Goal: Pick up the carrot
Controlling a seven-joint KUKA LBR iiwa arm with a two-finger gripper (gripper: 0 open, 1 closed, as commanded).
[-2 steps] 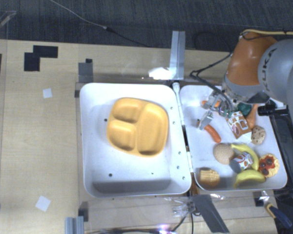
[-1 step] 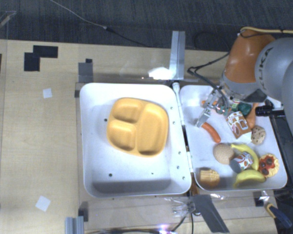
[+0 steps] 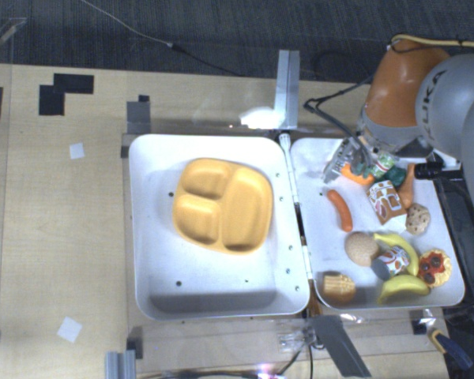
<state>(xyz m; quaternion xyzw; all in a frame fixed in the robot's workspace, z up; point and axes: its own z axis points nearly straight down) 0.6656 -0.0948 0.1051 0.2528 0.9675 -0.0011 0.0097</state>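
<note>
The carrot (image 3: 362, 174), a short orange piece with a green top, lies at the back of the right bin (image 3: 316, 235). My gripper (image 3: 340, 166) hangs low over the bin's back left part, its tip right at the carrot's left end. The grey wrist and orange band reach in from the upper right and hide part of the bin's back edge. Whether the carrot is touched or held cannot be made out.
The right bin also holds a red sausage (image 3: 340, 209), a slim orange-brown piece (image 3: 408, 184), a brown patterned block (image 3: 387, 199), a round bun (image 3: 362, 248), bananas (image 3: 403, 285), a corn piece (image 3: 338, 287) and other toy food. A yellow divided tray (image 3: 223, 204) sits in the left bin (image 3: 154, 283).
</note>
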